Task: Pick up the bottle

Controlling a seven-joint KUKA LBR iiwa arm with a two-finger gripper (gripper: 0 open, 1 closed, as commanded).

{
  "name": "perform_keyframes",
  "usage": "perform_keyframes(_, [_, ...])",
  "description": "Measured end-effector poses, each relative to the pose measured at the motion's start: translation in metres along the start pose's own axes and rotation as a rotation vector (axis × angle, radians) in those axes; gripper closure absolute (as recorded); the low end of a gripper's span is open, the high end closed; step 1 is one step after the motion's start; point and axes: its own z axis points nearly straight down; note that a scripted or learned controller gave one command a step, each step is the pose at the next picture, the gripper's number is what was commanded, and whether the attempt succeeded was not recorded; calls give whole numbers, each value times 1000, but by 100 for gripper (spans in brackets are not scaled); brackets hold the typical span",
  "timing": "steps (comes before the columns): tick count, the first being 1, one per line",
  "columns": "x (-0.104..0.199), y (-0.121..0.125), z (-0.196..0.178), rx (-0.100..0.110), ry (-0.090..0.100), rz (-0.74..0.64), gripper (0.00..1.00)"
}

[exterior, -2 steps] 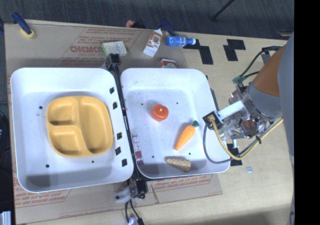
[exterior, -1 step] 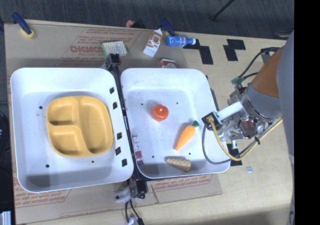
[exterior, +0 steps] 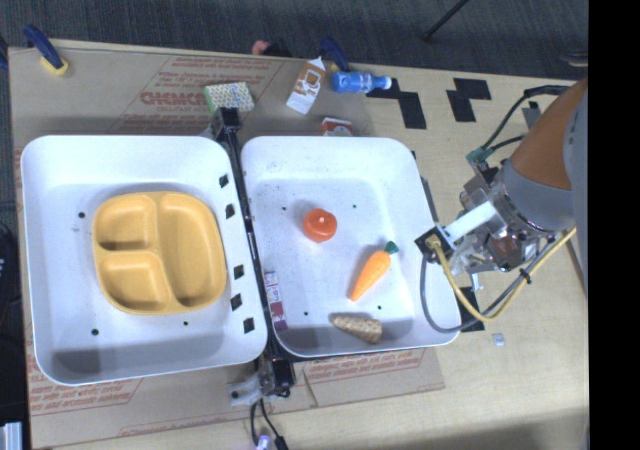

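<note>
The small blue plastic bottle (exterior: 358, 83) lies on the bench beyond the bins, so you should carry the end effector (exterior: 470, 256), its state unreadable, well up there before descending.

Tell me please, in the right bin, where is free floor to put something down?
Right bin: bare floor along its left side, beside the divider, and behind the orange cap. Crowded front right: carrot and cracker.
</note>
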Motion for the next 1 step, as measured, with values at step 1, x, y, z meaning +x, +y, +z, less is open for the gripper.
perform_keyframes(1, [0,-1,21,3,-3,75,100])
